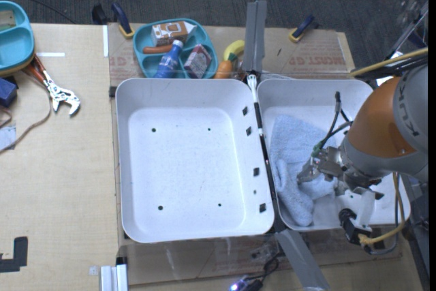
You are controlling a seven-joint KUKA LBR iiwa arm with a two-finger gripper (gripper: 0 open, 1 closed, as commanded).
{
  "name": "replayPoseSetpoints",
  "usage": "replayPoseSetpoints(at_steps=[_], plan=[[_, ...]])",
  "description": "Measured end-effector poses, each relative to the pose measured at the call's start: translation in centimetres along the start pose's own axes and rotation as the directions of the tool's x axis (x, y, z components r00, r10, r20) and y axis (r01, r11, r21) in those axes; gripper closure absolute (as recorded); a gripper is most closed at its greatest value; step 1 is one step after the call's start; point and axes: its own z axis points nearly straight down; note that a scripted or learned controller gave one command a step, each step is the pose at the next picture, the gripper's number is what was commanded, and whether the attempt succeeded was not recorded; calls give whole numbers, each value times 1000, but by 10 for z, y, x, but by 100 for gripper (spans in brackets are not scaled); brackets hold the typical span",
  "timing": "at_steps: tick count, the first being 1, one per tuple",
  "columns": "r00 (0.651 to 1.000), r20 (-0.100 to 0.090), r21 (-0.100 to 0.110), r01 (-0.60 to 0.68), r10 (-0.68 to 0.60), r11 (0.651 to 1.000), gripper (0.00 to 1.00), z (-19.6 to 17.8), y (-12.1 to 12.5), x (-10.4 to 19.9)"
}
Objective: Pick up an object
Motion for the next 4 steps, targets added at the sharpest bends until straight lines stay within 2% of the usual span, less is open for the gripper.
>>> replayPoseSetpoints(at_steps=[1, 2, 3, 4], plan=[[998, 2, -3, 57, -57, 998, 0, -29, 48, -76], [999, 1, -3, 38, -38, 999, 0, -97, 33, -98], [991, 0, 0, -134, 134, 991, 0, -60, 34, -102], [948, 0, -3, -318, 318, 948, 0, -92, 36, -107]])
